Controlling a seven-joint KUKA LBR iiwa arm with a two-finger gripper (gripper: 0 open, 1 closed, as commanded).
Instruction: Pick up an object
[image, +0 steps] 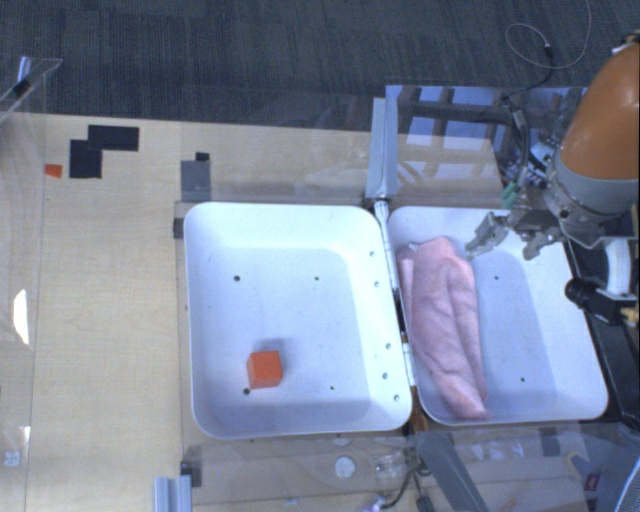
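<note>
Wooden worktop runs across the left of the view, bare apart from some black and orange marker patches near its far edge, which look like fixed reference marks, not things to be picked. Next comes the left bin, and in it, toward the near left corner, sits a small orange cube, flat on the floor and well away from every wall, so it looks easy to reach from above. A hinge-like divider joins this bin to the right bin. Lying along that bin's left wall is a pink cloth, folded or rolled into a long bundle that runs from the far side to the near corner; pressed against the wall like this, it leaves the rest of the floor open but gives little room on its left side. Above the far right part of this bin hangs the claw, its two fingers spread apart with nothing between them, one tip near the far end of the cloth but, as far as I can tell, not touching it. My guess is that the cloth is the nearer target, with the cube well apart across the divider.
</note>
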